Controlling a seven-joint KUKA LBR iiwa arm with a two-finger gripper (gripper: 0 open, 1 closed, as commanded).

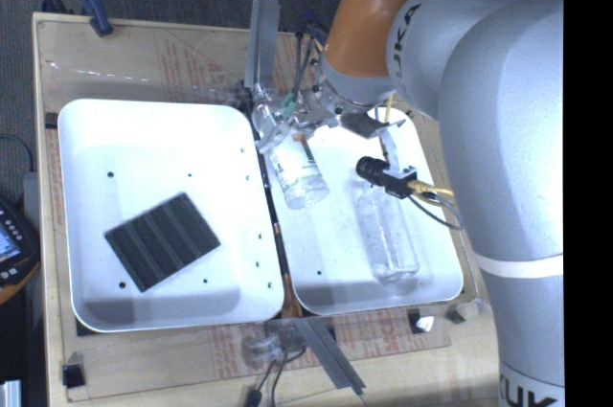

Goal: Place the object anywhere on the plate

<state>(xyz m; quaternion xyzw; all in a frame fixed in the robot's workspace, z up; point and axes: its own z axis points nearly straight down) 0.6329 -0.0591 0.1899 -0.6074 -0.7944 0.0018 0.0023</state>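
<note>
Arm point(479, 108) above right bin's point(441, 285) far edge.

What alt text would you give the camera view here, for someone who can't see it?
A grey KUKA arm reaches from the right over the right white bin, its gripper at the top of a clear plastic bottle near the bin's upper left corner. A second clear bottle lies in the same bin; a dark ridged rectangular plate lies in the left bin.
</note>
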